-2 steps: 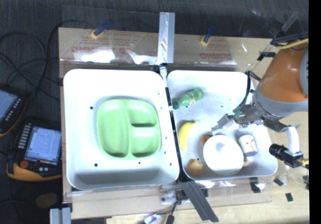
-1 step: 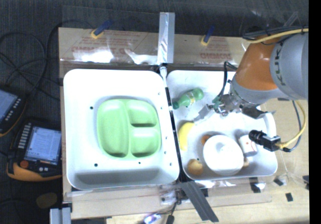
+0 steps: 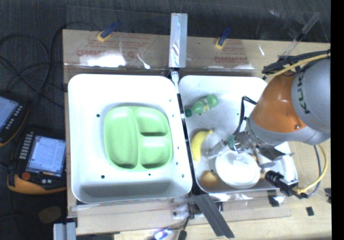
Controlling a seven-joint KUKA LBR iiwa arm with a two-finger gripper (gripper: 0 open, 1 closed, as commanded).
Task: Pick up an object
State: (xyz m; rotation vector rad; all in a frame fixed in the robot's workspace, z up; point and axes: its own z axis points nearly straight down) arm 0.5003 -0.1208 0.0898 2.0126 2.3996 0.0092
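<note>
- A grey arm (image 3: 314,107) with an orange band reaches in from the right over the right bin (image 3: 226,84), 1 of 2 white bins side by side on the desk (image 3: 80,45).
- The jaws (image 3: 235,145) sit low over the bin's middle, just above a round white bowl (image 3: 237,169); whether they are apart or together cannot be told.
- A yellow banana (image 3: 198,142) lies by the bin's left wall, its long axis running roughly top to bottom, curved, upper tip bending right toward the jaws.
- A green bottle (image 3: 202,105) lies on its side above the banana, long axis slanting up to the right.
- A brown rounded thing (image 3: 209,179) rests at the bowl's lower left, touching it.
- The left bin (image 3: 86,126) holds a green divided tray (image 3: 137,135) with 3 compartments.
</note>
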